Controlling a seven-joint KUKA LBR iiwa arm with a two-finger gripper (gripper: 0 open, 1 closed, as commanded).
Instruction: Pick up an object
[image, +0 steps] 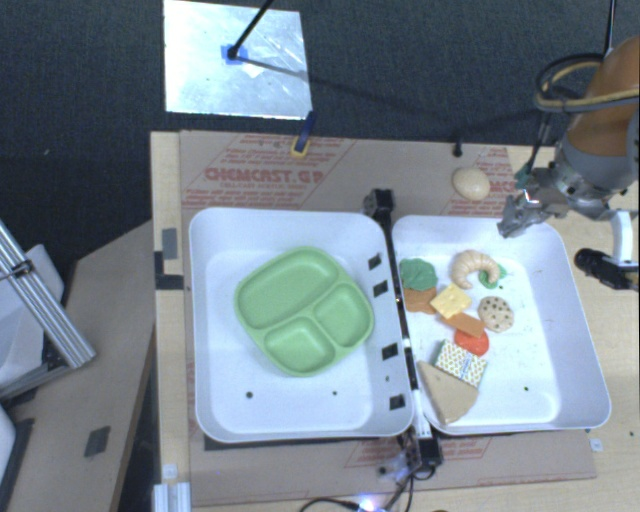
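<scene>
Nothing has been picked up yet. The robot's dark two-finger gripper (519, 214) is seen at the top right corner of the right white bin (570, 330), above its rim. Nothing is seen between its fingers, and it cannot be told if they are apart or together. The toy foods lie in that bin: a tan croissant (476, 268), a round spotted cookie (496, 313) and a green leafy piece (418, 273). A green divided plate (303, 310) sits in the left white bin (220, 250). Reaching, grabbing and lifting are all left.

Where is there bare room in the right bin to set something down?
In the right bin, bare floor lies right of the cookie, along the right wall, and near the front right corner. It is crowded by the divider, from the croissant down to the sandwich.
</scene>
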